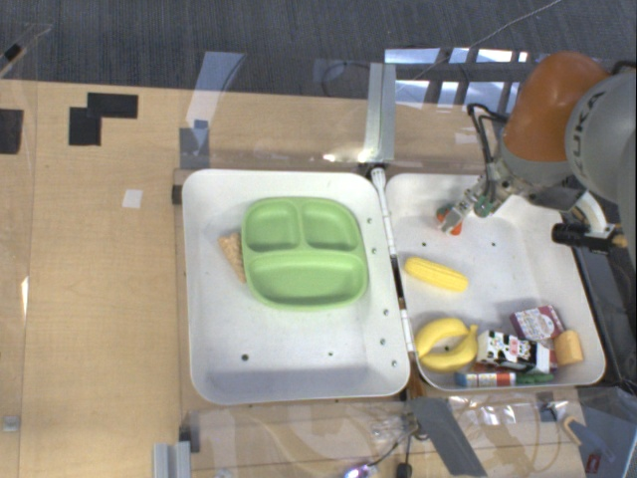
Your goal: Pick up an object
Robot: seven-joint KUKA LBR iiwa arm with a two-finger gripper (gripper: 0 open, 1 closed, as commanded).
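My gripper [456,217] hangs low over the back part of the right bin [498,257], reaching in from the right under the orange band [552,108]. A small orange-red bit shows at its tip, and I cannot tell whether that is an object or part of the tool. A yellow corn cob [436,275] lies a little in front of the gripper, apart from it. Along the bin's front edge sit a yellow banana [445,342], a black-and-white carton [506,349], a maroon packet [537,322], a tan cylinder [568,348] and a red and green marker [503,377].
The left bin [289,366] bears a green divided plate [302,252] with a tan cracker-like piece [232,255] at its left edge. A metal divider [393,267] runs between the bins. The arm's grey body [602,137] covers the right bin's back right corner.
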